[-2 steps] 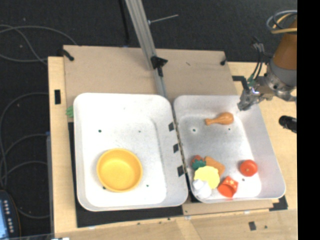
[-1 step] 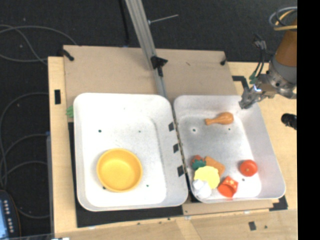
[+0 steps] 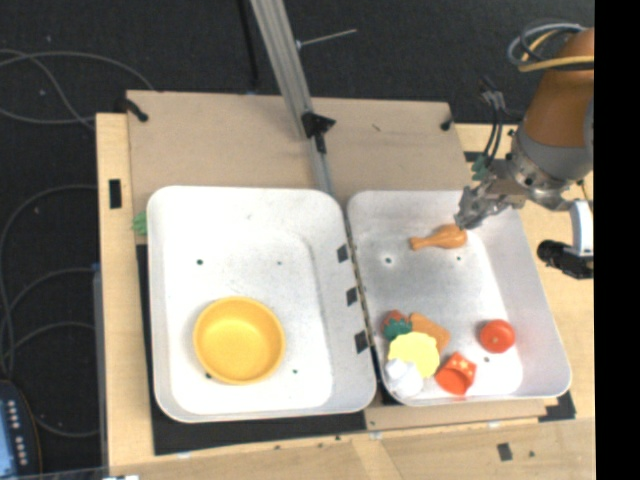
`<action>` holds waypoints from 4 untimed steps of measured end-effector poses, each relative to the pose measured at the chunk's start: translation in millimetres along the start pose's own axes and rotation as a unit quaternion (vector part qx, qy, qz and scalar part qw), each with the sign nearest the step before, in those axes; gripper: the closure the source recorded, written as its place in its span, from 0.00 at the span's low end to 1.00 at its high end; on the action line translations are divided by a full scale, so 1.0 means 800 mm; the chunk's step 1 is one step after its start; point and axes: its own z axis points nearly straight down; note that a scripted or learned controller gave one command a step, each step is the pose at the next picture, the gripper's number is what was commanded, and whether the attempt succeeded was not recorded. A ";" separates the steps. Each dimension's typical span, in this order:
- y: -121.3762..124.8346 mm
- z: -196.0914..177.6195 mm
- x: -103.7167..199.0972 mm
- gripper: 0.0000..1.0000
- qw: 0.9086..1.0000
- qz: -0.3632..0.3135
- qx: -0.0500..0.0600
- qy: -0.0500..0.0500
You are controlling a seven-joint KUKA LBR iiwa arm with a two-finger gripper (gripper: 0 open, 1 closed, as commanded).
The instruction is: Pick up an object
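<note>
Two shallow white bins sit side by side on a tan bench point(image 3: 250, 148). Over the right bin point(image 3: 530, 298), the gripper point(image 3: 472, 215) hangs just beside the orange plastic drumstick-shaped toy point(image 3: 440, 238) — jaw opening cannot be told — so nothing appears lifted yet.

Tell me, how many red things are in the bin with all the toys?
2. A round red one lies near the right bin's right side, and a red cup-like one lies by its front edge. The pile may hide more.

Arm point(image 3: 560, 98) cut by right edge, hand point(image 3: 472, 214) fingers too small to tell
</note>
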 end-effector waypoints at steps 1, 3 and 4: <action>-0.008 0.006 0.063 1.00 1.000 -0.001 0.000 0.000; -0.022 -0.013 0.196 1.00 1.000 -0.002 0.000 0.001; -0.037 -0.010 0.266 1.00 1.000 -0.001 0.001 0.001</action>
